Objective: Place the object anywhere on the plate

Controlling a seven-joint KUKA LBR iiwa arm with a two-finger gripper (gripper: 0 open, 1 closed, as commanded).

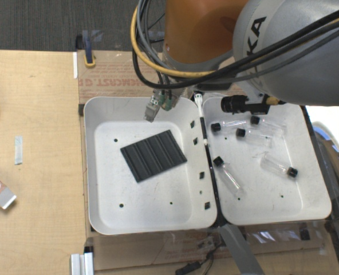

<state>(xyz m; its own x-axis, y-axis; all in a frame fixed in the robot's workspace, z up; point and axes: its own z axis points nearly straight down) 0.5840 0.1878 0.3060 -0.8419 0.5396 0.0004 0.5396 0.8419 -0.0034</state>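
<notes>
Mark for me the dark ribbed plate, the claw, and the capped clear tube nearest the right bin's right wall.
dark ribbed plate (pixel 153 155), camera view, centre of its ribbed top.
claw (pixel 152 113), camera view, its grey tip over the left bin.
capped clear tube (pixel 278 167), camera view, mid-body, left of its black cap.

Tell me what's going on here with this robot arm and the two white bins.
A grey and orange KUKA arm reaches in over two white bins. Its gripper hangs above the back edge of the left bin, which holds a dark ribbed plate. The right bin holds several clear vials with black caps, scattered loosely. I can't tell from this view whether the gripper carries anything, and nothing rests on the plate yet.
</notes>
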